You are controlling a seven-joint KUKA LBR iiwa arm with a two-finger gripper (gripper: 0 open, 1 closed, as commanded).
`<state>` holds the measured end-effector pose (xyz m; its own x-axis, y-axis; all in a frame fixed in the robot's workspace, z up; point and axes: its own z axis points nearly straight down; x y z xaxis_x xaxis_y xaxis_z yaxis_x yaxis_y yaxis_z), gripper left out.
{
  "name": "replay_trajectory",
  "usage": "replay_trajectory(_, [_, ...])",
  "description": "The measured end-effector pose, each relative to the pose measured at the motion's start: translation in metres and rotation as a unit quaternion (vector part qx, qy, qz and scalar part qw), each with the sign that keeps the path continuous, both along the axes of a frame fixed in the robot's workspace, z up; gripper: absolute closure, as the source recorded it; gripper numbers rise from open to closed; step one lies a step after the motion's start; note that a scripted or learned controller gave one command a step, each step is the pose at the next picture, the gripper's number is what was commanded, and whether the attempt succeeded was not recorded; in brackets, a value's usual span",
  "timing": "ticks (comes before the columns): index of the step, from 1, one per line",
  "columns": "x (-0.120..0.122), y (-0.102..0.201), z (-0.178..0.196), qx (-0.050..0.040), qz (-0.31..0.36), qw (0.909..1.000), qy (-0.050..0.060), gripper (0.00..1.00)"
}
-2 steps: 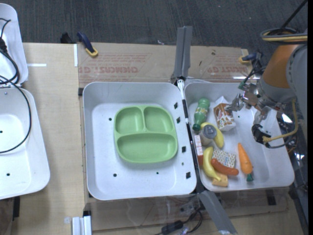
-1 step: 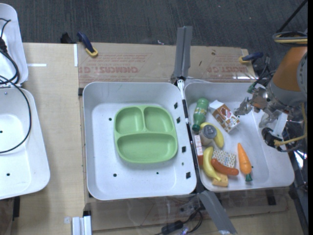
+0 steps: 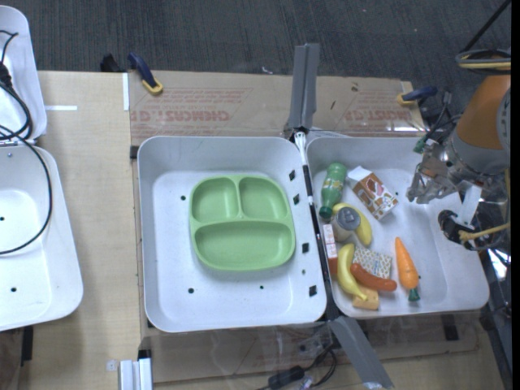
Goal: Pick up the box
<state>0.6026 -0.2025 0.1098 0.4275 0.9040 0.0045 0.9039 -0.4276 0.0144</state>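
Box (image 3: 374, 194): small carton, white with a red-brown print, upper middle of the right bin (image 3: 455, 295); long axis runs upper left to lower right.
Neighbours: green bottle (image 3: 331, 187) just left of it; bananas (image 3: 348, 268) and carrot (image 3: 406, 265) below.
Gripper (image 3: 426, 187): right of the box, near, not touching; nothing held.
Jaws: cannot tell whether spread or pressed together.
Next move (judgement): shift left across the frame, close across the short side.
Left bin (image 3: 154, 242): holds a green divided plate (image 3: 241, 221).

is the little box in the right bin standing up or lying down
Lying down. The box rests flat on the right bin floor, its printed face up, turned diagonally beside the green bottle.
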Motion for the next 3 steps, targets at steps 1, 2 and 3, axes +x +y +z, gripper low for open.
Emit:
replay_trajectory(1, [-0.006, -0.01, 0.2, 0.0007, -0.074, 0.9972, 0.009, 1.0])
replay_trajectory(2, [-0.018, 0.026, 0.121, 0.002, -0.226, 0.974, 0.01, 1.0])
replay_trajectory(3, [-0.048, 0.017, 0.117, 0.002, -0.183, 0.9831, 0.01, 1.0])
